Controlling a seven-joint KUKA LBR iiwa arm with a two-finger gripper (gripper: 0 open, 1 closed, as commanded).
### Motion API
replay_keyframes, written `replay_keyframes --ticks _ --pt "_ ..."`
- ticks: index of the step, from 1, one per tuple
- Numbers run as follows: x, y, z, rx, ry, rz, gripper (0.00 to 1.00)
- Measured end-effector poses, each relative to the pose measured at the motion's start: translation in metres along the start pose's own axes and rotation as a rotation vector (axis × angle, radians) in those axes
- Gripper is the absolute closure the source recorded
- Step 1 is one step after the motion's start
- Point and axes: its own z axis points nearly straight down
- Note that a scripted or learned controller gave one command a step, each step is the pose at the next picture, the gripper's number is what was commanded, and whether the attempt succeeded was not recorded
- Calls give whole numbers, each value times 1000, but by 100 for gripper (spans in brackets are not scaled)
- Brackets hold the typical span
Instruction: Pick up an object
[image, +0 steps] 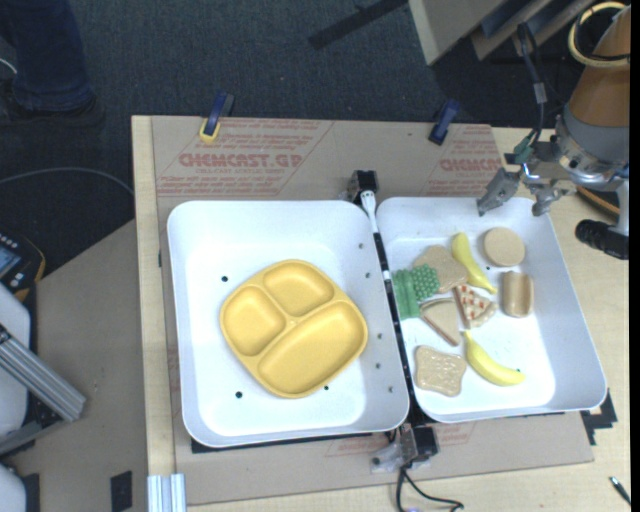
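My gripper (521, 196) hangs above the far edge of the right bin (570, 330), open, with nothing between its fingers. Below it in that bin lie several toy foods: a round tan bun (503, 246), a yellow banana (470, 262), a pizza slice (474, 303), a brown bread roll (516, 293), a green piece (411, 288), a second banana (492, 362) and a toast slice (439, 369). The bun is the item closest to the fingers.
The left bin (200, 240) holds a yellow three-compartment plate (293, 326). Clamps (213, 117) sit at the board's far edge. A black bracket (364, 185) stands between the bins at the back.
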Motion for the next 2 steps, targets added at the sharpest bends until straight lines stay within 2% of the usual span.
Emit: replay_keyframes --ticks 1,2 --pt "-6 3 120 2 0 -1 0" --pt "-6 5 103 -5 -3 -2 100"
